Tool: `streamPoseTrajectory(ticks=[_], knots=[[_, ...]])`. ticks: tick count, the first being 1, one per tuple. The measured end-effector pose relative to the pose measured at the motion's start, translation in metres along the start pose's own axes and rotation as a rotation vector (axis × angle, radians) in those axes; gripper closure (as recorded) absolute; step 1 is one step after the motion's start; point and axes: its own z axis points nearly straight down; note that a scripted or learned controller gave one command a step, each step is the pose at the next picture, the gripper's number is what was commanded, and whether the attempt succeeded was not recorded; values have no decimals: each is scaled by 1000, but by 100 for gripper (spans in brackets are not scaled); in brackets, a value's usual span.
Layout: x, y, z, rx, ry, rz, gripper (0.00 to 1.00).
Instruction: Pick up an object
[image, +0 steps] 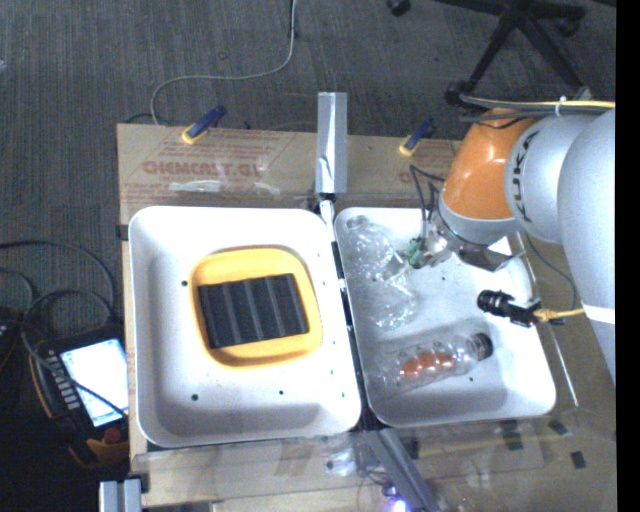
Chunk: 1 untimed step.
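Cardboard-covered tabletop (230, 165) on grey carpet (90, 60), frame centre. Clear plastic bottle (435, 360) lying lower right, in right bin (520, 400). End effector (425, 247) largely hidden; grip state unreadable.

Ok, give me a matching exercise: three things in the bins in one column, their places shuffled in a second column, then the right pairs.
Things:
1. yellow tray with a dark grille
2. clear bottle with an orange label
3. crumpled clear plastic

Places:
A. right bin, near its front edge
B. left bin, in the middle
C. right bin, along its left side

Pairs: 1-B, 2-A, 3-C
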Motion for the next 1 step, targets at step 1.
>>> streamPoseTrajectory(ticks=[1], knots=[[2,-1,3,5,3,-1,0]])
